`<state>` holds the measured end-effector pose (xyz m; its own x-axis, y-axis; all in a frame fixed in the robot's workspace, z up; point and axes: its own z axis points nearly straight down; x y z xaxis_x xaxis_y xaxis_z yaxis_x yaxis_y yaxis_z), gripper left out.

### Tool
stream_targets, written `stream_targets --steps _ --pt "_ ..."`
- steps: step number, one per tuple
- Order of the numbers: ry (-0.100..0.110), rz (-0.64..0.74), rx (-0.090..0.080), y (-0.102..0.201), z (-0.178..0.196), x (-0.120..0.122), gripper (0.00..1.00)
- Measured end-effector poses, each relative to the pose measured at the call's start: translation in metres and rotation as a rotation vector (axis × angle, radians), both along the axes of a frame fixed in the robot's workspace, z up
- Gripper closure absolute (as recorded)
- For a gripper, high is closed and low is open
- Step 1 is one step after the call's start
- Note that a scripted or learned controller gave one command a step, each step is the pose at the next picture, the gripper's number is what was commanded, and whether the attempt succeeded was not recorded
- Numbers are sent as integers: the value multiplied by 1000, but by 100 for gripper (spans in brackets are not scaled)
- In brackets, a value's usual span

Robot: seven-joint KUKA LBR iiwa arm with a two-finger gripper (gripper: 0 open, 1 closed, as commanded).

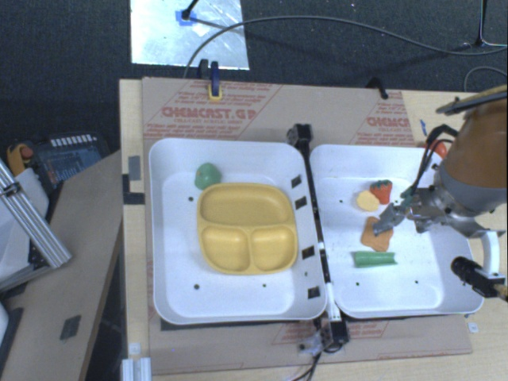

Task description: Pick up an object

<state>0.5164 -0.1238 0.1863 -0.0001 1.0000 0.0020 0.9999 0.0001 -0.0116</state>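
In the right bin (413,292) lie a red and orange piece (382,189), a yellow round piece (367,202), an orange-brown piece (376,238) and a green stick (374,259). My gripper (387,222) reaches in from the right, and its dark tip sits right over the upper edge of the orange-brown piece. Whether it touches that piece I cannot tell. The grey arm with its orange band (476,145) hides the bin's right side.
The left bin (171,276) holds a yellow divided tray (246,227) and a green round object (208,175) at its back left. A black divider (311,213) runs between the bins. Cables cross the dark floor behind the bench.
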Motion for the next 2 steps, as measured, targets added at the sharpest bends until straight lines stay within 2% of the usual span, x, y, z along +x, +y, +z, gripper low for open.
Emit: stream_targets --steps 1,2 --pt "-13 3 -2 0 6 3 0" --pt "-10 1 -1 10 -44 -1 0"
